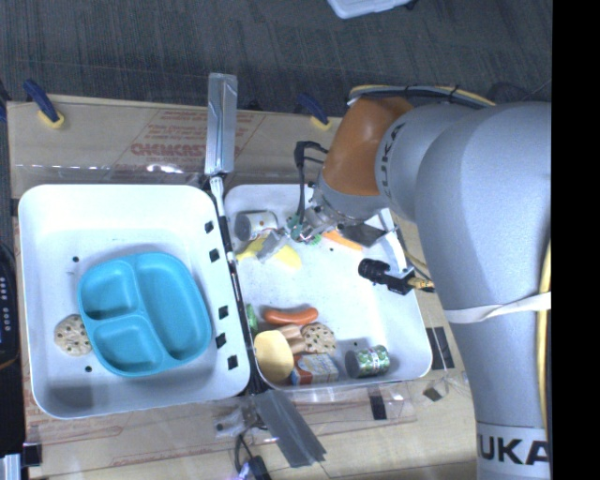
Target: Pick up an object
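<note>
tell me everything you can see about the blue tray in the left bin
The blue tray is a rounded, light-blue plate that looks like plastic, divided by raised ridges into three compartments. It lies flat, right side up and turned at a slant, on the floor of the left bin. A cookie sits against its left edge.

We look down on a table (122, 141) topped with brown cardboard printed in faded red lettering. Beyond the table's far edge lies dark grey floor (141, 42) with a fine ribbed texture. Blue clamps (42, 101) grip the cardboard at that far edge. A pale object (370, 7) rests on the floor beyond the table.
</note>
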Controlling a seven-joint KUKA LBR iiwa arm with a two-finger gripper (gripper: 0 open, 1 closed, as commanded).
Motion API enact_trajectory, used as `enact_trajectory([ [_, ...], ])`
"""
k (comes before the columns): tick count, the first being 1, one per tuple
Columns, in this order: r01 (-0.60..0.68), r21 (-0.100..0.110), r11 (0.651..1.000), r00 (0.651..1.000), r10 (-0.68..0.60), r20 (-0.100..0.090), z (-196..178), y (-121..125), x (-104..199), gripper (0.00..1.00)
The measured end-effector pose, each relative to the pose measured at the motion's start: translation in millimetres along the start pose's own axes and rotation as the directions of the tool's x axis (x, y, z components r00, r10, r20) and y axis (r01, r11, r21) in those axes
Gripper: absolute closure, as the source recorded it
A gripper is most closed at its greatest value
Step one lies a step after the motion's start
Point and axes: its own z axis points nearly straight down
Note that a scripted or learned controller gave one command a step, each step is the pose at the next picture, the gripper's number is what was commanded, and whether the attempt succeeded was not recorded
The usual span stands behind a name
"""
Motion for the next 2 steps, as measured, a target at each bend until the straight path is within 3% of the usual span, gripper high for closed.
enact_trajectory([
  [1, 0.004, 0.0, 1.0, 1.0, -0.004, 0.0, -10.2, 0.4, -0.2, 1.0],
  [2, 0.007, -0.001, 1.0, 1.0, -0.007, 0.001, -20.1, 0.9, -0.5, 1.0],
])
